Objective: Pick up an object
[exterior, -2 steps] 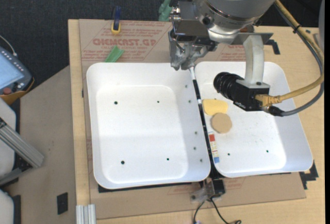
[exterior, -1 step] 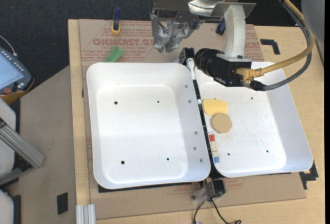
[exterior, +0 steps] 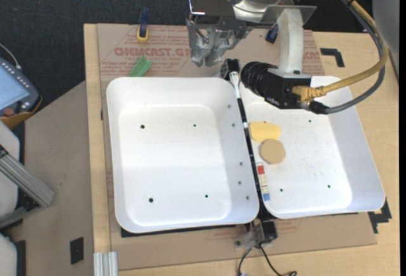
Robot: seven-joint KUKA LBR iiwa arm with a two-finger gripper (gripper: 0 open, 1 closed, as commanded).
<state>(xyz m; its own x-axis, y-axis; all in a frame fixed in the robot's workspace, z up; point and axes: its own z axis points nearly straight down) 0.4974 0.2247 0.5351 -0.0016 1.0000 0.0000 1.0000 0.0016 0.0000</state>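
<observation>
Hanging at the top centre of the frame, the gripper [exterior: 206, 56] sits above the far rim of the left bin [exterior: 120, 141], over the brown board [exterior: 171, 46] that carries both bins; whether it is spread or pressed together cannot be told from this slant, and nothing shows between its tips. The task's things lie in the right bin [exterior: 342, 160], near the middle divider: a yellow piece [exterior: 264, 131] and, just below and touching it, a round tan piece [exterior: 273, 152]. A flat strip with red and blue marks [exterior: 262, 182] lies lower along the same divider. A black cylindrical part with a brass fitting [exterior: 276, 85] reaches over the upper part of the right bin. On the board at upper left sit a green scrap [exterior: 140, 66] and a yellow-and-blue clip [exterior: 143, 26].
</observation>
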